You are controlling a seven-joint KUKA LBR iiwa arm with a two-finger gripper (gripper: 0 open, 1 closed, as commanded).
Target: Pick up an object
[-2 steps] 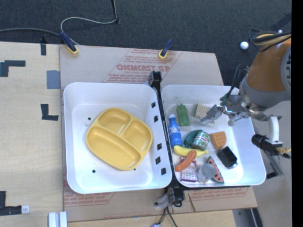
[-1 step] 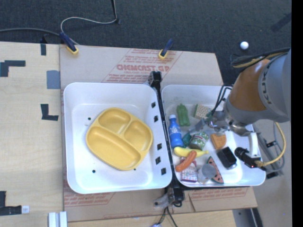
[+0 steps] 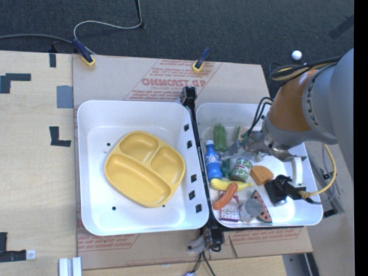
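Note:
My gripper [image 3: 241,147] is low in the right bin [image 3: 313,211], reaching in from the right under the grey arm with its orange band. It hangs just above a green can [image 3: 241,169] and right of a blue bottle [image 3: 213,161]. A green pickle [image 3: 220,135] lies just behind and to its left. In front of the can lie a yellow banana [image 3: 229,184], a red sausage [image 3: 225,196] and an orange bun [image 3: 263,174]. I see nothing held between the fingers.
A yellow divided plate [image 3: 145,168] lies in the left bin [image 3: 92,211]. A watermelon slice [image 3: 263,210], a grey lump [image 3: 249,209] and a red-and-white packet [image 3: 230,213] sit at the right bin's front. A black divider clip [image 3: 188,94] joins the bins.

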